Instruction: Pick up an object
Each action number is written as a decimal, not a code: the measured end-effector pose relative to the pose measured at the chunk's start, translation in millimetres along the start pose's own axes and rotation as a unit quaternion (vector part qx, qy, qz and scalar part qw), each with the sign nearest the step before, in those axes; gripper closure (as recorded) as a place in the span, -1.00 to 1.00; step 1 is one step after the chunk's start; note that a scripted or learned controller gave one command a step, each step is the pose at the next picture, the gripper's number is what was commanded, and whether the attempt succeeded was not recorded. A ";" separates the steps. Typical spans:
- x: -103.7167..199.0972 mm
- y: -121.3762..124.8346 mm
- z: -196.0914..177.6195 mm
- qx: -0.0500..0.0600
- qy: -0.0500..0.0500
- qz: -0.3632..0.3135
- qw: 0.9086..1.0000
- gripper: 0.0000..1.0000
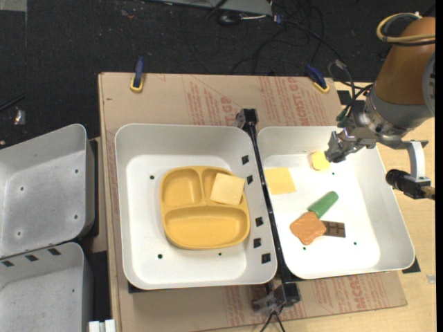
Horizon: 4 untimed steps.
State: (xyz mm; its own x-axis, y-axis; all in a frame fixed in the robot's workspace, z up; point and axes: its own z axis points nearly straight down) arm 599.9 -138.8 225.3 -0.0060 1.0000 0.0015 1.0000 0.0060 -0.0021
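By the right bin's far edge, gripper touches yellow piece.

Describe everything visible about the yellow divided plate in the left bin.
The yellow divided plate lies flat, right way up, on the floor of the left bin, roughly central. It looks like moulded plastic, rounded-square, with two small upper compartments and one wide lower one. A pale yellow square block rests tilted in the upper right compartment, overhanging its rim.
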 end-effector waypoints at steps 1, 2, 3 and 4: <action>57.9 -13.2 8.1 0.000 0.000 0.000 1.000 1.00; 112.9 -25.7 -5.3 -0.001 0.000 -0.001 1.000 1.00; 174.1 -38.5 -10.4 0.000 0.000 -0.001 1.000 1.00; 224.4 -55.1 -18.0 0.000 0.000 -0.001 1.000 1.00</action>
